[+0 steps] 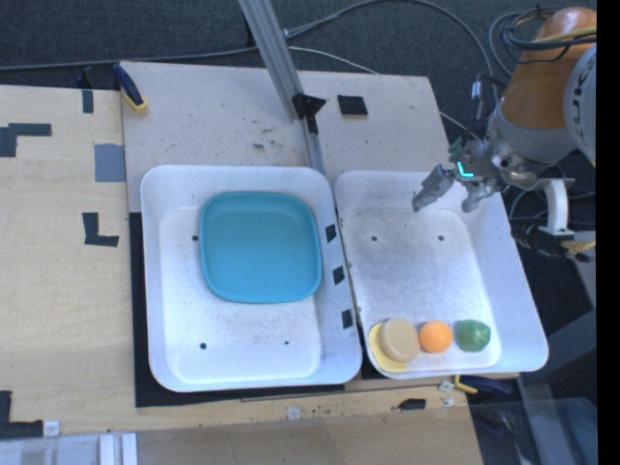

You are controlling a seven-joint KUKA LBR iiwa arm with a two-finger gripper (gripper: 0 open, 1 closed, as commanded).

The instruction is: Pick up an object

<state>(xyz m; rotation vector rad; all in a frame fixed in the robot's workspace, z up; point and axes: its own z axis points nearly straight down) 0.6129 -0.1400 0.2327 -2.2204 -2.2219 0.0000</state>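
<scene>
Along the near edge of the right bin [426, 260] lie three small things in a row: a tan round piece [398, 338] resting on a yellow one [380, 354], an orange ball [436, 337], and a green ball [473, 335]. My gripper [451, 192] hangs over the far right corner of that bin, well away from the row. Its two grey fingers [429, 189] are spread apart, with nothing between them.
A blue square plate [260, 246] lies in the left bin [174, 289]. A slanted metal pole [281, 56] rises from between the bins at the back. Cables trail behind the arm at the right.
</scene>
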